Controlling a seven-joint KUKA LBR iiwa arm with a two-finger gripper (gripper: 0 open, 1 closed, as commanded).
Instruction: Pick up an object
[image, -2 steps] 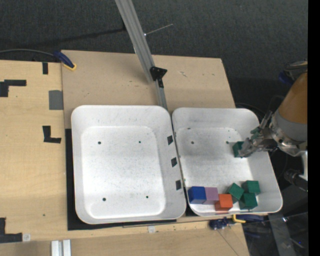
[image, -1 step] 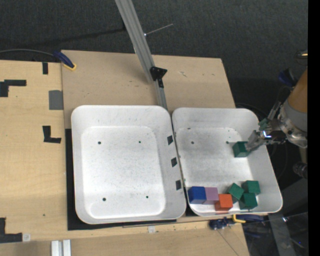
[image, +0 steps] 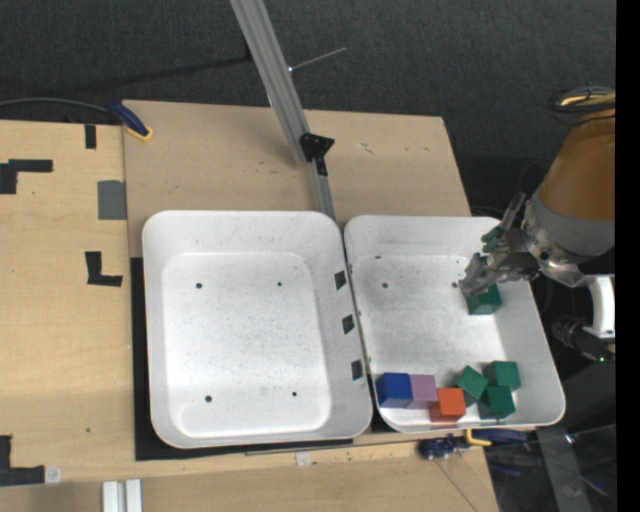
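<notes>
My gripper reaches in from the right over the right bin, near its right wall. A green block sits directly at the gripper's tip, touching or nearly touching it; whether it is gripped or resting on the bin floor is unclear. Along the right bin's front edge lie a blue block, a purple block, an orange block and three more green blocks.
The left bin stands beside the right one, sharing a middle rim. A slanted metal pole comes down from the top to the bins' back edge. The wooden bench extends to the left.
</notes>
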